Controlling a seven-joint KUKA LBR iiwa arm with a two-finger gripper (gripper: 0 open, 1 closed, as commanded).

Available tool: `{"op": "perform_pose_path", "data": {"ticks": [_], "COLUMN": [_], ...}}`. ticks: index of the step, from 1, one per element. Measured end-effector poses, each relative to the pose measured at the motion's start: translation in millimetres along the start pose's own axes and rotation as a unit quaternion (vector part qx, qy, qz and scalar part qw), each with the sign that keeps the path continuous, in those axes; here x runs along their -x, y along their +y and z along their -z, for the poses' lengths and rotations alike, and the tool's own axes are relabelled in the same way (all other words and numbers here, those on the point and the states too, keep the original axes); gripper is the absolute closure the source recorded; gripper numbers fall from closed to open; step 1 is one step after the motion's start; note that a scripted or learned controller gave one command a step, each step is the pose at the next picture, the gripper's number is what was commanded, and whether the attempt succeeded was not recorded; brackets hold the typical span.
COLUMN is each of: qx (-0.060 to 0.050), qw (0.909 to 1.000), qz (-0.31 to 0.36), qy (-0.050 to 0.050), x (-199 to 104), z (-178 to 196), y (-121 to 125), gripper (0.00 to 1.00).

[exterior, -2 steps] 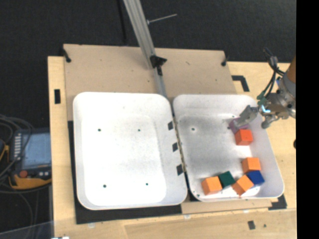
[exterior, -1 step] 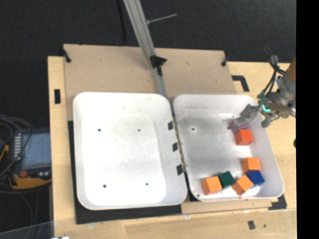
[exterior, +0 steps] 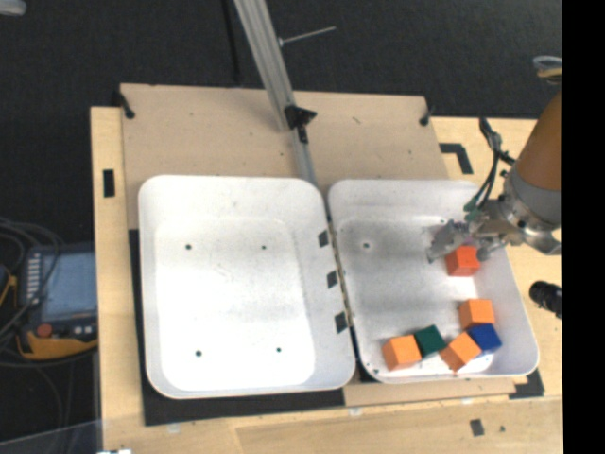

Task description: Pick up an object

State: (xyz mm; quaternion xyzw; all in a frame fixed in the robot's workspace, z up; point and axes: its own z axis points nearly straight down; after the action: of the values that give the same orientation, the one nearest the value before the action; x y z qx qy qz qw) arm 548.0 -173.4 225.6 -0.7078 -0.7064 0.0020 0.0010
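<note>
Grey arm [exterior: 534, 206] — orange band above wrist, dark cables alongside; pale grey metal pincer [exterior: 460, 242].

A light wooden bench [exterior: 397, 424] is seen, on which a tan board [exterior: 217, 130] is laid toward the back. Two white bins are set side by side on it: the left bin [exterior: 151, 282] and the right bin [exterior: 378, 206], their inner rims touching.

blocks [exterior: 440, 340] in right bin [exterior: 378, 218] (front corner)
</note>
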Motion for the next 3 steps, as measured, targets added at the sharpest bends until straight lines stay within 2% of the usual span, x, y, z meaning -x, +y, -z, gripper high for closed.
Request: {"op": "perform_pose_path", "data": {"ticks": [2,3], "qx": [0.0,0.005], "qw": [1.0,1.0], "qz": [0.0,-0.003], "qy": [0.0,0.001], "x": [4,3], "z": [-90,-76], "y": [-10,-8], "gripper": [0.0,1.0]}}
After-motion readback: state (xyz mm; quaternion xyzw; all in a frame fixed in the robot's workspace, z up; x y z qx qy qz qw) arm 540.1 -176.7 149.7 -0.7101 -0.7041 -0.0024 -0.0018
